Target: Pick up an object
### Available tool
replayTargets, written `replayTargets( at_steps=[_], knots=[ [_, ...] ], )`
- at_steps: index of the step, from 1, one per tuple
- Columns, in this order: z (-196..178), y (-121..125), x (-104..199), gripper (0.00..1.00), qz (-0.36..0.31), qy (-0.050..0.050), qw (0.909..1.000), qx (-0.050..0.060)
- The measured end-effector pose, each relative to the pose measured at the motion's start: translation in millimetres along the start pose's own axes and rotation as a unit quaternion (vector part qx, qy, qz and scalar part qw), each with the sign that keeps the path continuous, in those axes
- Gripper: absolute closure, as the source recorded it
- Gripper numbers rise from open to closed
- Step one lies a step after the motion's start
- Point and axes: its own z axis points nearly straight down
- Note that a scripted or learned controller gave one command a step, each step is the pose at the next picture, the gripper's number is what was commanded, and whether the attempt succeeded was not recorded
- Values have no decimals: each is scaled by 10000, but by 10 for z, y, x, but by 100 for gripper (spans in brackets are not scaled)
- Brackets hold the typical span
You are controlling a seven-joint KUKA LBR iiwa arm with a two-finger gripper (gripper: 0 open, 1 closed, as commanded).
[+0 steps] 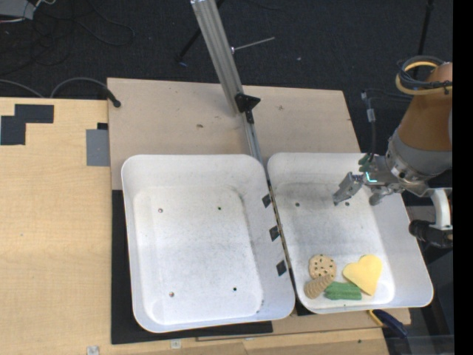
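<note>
Though its tips blur, gripper (346, 192) above right bin (325, 176); arm edge-cropped

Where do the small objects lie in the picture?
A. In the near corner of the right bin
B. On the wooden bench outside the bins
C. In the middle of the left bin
A: the cookie, yellow heart and green piece lie together in the near corner of the right bin.

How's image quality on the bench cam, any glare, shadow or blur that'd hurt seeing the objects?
Camera view: lighting is even, with no strong glare on the right bin; the gripper casts only a faint shadow on the bin floor; the cookie, yellow heart and green piece are slightly soft but well separated by color; the gripper looks small and a little blurred; background above the bench is dark.
</note>
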Motion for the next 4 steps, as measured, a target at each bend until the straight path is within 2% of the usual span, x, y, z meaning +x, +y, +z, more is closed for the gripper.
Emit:
replayTargets(
  at_steps=[1, 3, 4],
  knots=[
    [-24, 9, -4, 0, 2, -6, 10000, -22],
    [1035, 82, -40, 0, 4, -5, 10000, -7],
    [906, 88, -52, 100, 23, -8, 10000, -24]
  ],
)
